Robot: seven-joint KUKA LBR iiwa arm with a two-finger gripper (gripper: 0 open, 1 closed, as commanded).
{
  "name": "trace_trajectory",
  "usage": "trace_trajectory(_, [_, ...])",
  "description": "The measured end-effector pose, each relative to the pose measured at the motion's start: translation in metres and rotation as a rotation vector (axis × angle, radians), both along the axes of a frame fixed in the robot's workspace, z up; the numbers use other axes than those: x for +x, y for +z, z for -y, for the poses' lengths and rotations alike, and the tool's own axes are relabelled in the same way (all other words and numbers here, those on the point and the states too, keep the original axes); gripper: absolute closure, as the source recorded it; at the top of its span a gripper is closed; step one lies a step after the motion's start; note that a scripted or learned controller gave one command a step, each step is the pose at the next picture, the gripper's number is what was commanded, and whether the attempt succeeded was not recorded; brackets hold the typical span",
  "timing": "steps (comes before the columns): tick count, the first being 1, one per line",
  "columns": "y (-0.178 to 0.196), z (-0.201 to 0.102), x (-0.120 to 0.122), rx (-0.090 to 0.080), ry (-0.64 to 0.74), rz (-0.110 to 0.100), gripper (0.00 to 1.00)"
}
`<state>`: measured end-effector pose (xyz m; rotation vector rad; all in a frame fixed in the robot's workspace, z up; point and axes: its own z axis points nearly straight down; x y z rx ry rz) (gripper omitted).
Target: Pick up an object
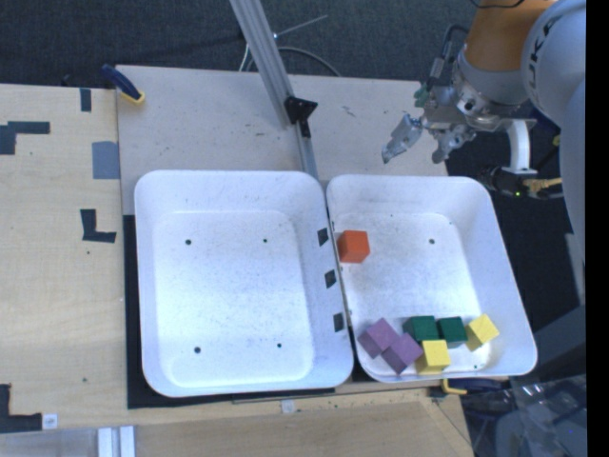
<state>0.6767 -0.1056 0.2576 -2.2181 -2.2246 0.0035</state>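
Orange block (353, 246) lying alone in right bin (495, 246), near its left wall, well apart from the rest. Clustered at that bin's near edge: two purple blocks (391, 341), two green blocks (434, 328), two yellow blocks (459, 342), touching or just beside one another. Gripper (428, 145) hovering beyond the bin's far rim, fingers spread apart, holding nothing. Left bin (152, 255) alongside.

Pale wooden bench (190, 131); two white bins, left bin (157, 198), right bin (500, 246), side by side
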Motion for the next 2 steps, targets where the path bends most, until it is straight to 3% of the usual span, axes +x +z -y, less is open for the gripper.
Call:
trace_trajectory(1, [-0.063, 0.028, -0.094, 0.001, -0.006, -0.009, 0.0])
trace_trajectory(2, [-0.039, 0.064, -0.08, 0.0, -0.004, 0.003, 0.0])
